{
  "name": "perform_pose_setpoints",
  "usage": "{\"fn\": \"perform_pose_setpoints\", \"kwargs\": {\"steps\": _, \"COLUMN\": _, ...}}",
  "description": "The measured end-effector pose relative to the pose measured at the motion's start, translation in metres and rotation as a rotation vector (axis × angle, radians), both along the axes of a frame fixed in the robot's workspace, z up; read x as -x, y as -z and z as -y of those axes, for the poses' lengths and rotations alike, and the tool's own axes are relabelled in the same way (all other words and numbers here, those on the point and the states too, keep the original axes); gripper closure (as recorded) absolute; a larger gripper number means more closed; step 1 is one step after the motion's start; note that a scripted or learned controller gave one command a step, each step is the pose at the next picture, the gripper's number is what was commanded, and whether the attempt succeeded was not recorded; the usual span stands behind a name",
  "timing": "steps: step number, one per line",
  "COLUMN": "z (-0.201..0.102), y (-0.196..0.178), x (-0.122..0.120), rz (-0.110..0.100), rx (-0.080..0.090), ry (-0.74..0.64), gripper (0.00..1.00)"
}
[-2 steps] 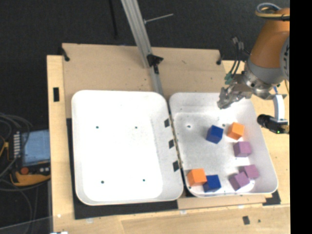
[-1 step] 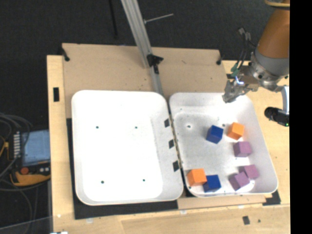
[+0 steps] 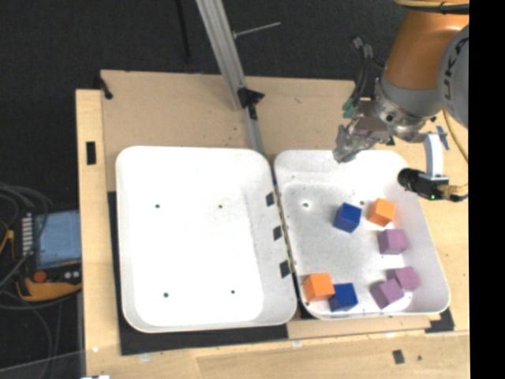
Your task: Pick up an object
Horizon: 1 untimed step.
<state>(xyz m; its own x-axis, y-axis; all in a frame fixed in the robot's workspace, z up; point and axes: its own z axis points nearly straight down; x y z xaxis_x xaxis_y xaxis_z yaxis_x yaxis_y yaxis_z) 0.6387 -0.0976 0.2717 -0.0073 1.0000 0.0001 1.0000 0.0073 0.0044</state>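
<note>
Two shallow white bins side by side on the tabletop (image 3: 181, 101): left bin (image 3: 193, 235) and right bin (image 3: 316, 172). Seven blocks scattered in the right bin: a blue cube (image 3: 347, 217) near the middle, an orange cube (image 3: 382, 212) just beside it to the right, a purple cube (image 3: 392, 242) below that. Along the near edge, a second orange cube (image 3: 319, 286) touching a second blue cube (image 3: 343, 297), then two more purple cubes (image 3: 387, 292) (image 3: 406, 278) close together toward the right corner. End effector (image 3: 348, 150) poised over the far rim of the right bin, well apart from every block, nothing between its tips. Open or closed: cannot tell.
</note>
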Motion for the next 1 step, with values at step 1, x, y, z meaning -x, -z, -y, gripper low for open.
{"fn": "perform_pose_setpoints", "kwargs": {"steps": 1, "z": -0.0608, "y": 0.0057, "x": 0.0020, "rz": -0.004, "rx": -0.001, "ry": 0.000, "gripper": 1.00}}
